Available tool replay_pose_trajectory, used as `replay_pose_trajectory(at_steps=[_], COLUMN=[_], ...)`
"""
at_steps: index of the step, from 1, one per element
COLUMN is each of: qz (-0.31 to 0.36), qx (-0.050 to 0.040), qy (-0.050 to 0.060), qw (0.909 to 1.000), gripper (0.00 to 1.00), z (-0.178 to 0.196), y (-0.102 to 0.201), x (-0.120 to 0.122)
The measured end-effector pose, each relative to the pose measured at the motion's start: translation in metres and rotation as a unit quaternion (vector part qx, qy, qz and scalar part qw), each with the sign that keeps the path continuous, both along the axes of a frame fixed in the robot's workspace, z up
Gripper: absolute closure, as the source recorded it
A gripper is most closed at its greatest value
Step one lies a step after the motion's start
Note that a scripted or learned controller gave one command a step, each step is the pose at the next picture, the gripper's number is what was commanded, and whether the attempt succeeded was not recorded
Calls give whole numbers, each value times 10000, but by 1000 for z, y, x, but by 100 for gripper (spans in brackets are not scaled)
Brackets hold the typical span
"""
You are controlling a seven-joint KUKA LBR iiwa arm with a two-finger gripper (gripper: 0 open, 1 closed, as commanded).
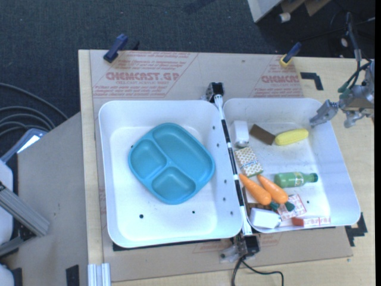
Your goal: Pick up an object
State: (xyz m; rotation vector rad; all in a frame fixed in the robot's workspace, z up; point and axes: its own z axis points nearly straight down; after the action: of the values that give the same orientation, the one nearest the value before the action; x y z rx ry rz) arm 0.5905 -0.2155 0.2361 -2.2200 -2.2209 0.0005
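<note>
My gripper [337, 114] hangs over the far right rim of the right bin [342, 165]. It is open, its grey fingers [322, 113] are spread, and nothing is between them. Just left of it and below lies a yellow banana-shaped piece [291, 137], next to a brown block [262, 134]. A green bottle [295, 179] lies on its side mid-bin. Two orange carrots [265, 188] sit beside it. A small white cup [240, 132] and a patterned packet [248, 161] rest by the left wall.
The left bin [119, 207] holds a blue divided plate [172, 162]. A white box [265, 218] and a red-and-white packet [302, 212] lie at the right bin's near corner. Blue and yellow clamps [114, 47] grip the board's far edge.
</note>
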Motion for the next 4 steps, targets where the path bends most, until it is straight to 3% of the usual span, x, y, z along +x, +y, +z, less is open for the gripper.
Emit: replay_pose_trajectory(at_steps=[1, 2, 3, 4], qz=[2, 23, 3, 8], qx=[4, 50, 14, 62], qy=[7, 0, 68, 83], qw=[10000, 10000, 10000, 9999], gripper=[0, 0, 0, 0], z=[-97, -152, -153, -153], y=[42, -2, 38, 5], x=[-8, 35, 73, 74])
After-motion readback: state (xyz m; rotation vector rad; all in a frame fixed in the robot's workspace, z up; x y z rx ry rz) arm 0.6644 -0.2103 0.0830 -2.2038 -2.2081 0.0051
